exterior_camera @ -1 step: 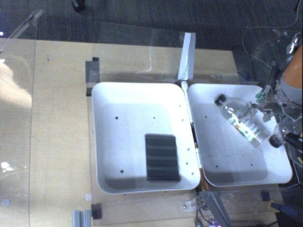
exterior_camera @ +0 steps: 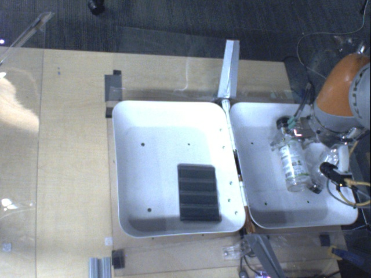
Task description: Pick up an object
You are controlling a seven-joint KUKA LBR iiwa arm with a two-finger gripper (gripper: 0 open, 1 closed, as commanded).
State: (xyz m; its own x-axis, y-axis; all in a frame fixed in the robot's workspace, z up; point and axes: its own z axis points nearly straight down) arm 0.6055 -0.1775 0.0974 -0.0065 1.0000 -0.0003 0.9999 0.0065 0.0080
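A clear plastic bottle [exterior_camera: 293,165] with a pale label lies on its side in the right bin [exterior_camera: 261,207], its length running roughly front to back. My gripper [exterior_camera: 290,130] hangs over the bottle's far end, low in the bin and close to or touching it. The grey arm with its orange band [exterior_camera: 339,88] reaches in from the right above that bin. In the left bin [exterior_camera: 145,126] a black ribbed rectangular block [exterior_camera: 198,193] lies flat near the front, far from the gripper.
Cables and a black connector [exterior_camera: 330,169] hang from the wrist over the right side of the right bin. A metal divider post [exterior_camera: 228,74] stands behind the seam between the bins. Wooden bench top [exterior_camera: 58,155] extends to the left.
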